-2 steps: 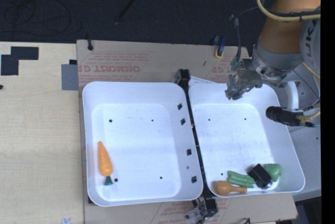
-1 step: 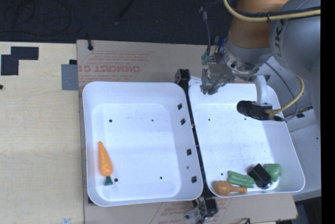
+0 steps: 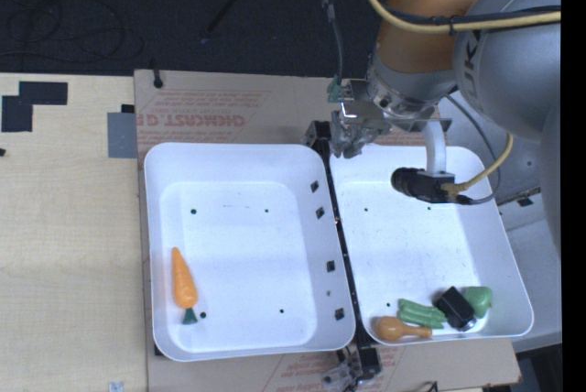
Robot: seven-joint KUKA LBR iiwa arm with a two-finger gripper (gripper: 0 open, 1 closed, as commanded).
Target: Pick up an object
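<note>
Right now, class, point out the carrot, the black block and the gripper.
carrot point(image 3: 183, 278): camera view, middle of its orange body, left bin.
black block point(image 3: 455, 307): camera view, its top face, right bin.
gripper point(image 3: 352, 143): camera view, its tip, above the bins' far edge.

Quick tally, we've got 2 white bins: left bin point(image 3: 229, 163) and right bin point(image 3: 485, 225). In the left one we count 1 toy carrot point(image 3: 183, 280), orange w/ a green top. Right bin, front corner, we count 4 items bunched together: 1 orange pear-shaped piece point(image 3: 399, 329), 1 green bean pod point(image 3: 421, 314), 1 black block point(image 3: 455, 308), 1 green rounded piece point(image 3: 478, 298). That makes 5 objs total, 1 vs 4.
</note>
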